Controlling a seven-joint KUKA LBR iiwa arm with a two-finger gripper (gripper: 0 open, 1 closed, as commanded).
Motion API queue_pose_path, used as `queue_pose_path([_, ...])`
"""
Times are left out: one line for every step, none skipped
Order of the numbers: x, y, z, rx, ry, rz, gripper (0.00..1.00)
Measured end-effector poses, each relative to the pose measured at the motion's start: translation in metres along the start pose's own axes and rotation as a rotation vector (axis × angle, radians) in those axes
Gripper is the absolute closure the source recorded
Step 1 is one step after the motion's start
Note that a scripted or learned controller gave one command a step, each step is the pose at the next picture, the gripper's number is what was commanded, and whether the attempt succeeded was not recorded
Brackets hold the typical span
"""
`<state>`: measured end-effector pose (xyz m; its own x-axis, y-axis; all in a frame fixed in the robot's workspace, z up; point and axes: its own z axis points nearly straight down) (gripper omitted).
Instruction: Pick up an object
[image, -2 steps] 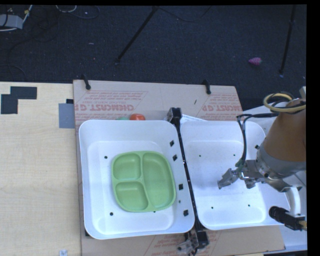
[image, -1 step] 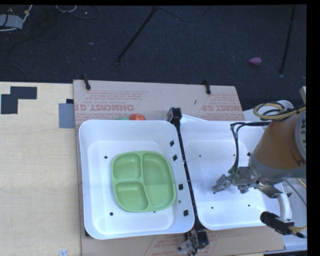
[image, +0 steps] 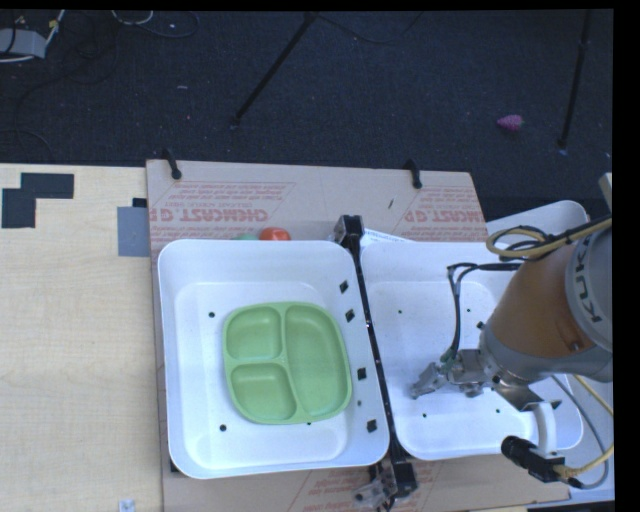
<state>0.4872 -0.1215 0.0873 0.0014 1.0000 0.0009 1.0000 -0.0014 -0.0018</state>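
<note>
Hanging low over the right bin, the gripper sat just past the bin's centre toward 9 o'clock, with the arm coming in from 3 o'clock and covering most of that bin's right half. The tool pointed toward 9 o'clock, at the black rail between the bins. Whether the gripper was spread or closed could not be told: it read as a small grey cluster against white plastic, and nothing was visible in its grasp. The bin floor around it looked bare, so this pose probably would not yield a pick. The one clear candidate, a green plate with three compartments, lay flat at the centre of the left bin, well apart from the gripper and on the far side of the rail. Lying flat, with only a thin rim to grip, it is likely an awkward target, and a grasp would probably need to take the rim from above. A small orange item rested at 12 o'clock of the left bin, apparently just outside its rim on the cardboard, with a green scrap beside it too small to identify. Judgement: the task had not been done, and the next move would call for lifting clear of the rail and crossing toward 9 o'clock to the plate.
</note>
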Motion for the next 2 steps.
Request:
queue_pose_path([-0.001, 0.0, -0.011, 0.0, 0.0, 0.006, 1.0])
queue_pose_path([0.005, -0.003, -0.056, -0.002, 0.0, -0.002, 1.0])
